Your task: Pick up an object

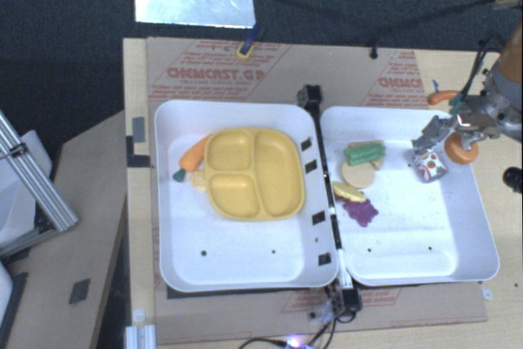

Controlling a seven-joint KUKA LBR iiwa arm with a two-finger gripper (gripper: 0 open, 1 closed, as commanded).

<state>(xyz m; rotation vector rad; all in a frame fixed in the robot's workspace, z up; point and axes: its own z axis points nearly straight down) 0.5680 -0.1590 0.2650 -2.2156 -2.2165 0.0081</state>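
Camera view: two white bins (245, 278) counted, one yellow tray (245, 173), one carrot (194, 153); gripper (431, 145) at right, finger state cannot be told.

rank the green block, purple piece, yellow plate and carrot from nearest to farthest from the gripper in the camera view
From the gripper, at the right bin's far right:
1. Green block, right bin, toward its left side.
2. Purple piece, right bin, lower left.
3. Yellow plate, middle of the left bin.
4. Carrot, left bin, at the plate's left edge.
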